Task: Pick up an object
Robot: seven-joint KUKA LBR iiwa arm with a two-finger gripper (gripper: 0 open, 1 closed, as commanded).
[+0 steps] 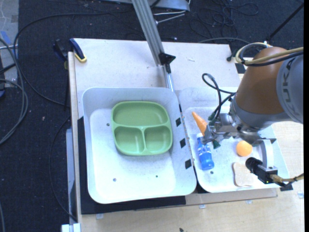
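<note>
Two-finger gripper (211,138) sat low in right white bin (219,183), finger state couldn't be told, above blue plastic bottle (204,155), beside orange carrot (200,122), orange ball (244,149) near, green divided plastic tray (142,127) in left white bin (99,178)

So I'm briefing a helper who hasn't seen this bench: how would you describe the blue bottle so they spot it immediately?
Start at the right-hand white bin, the one under the arm. Near its left wall, just below the gripper, the blue bottle lies on its side. It is the only blue thing there; its neighbours are an orange carrot, an orange ball and a pale bread slice.
</note>
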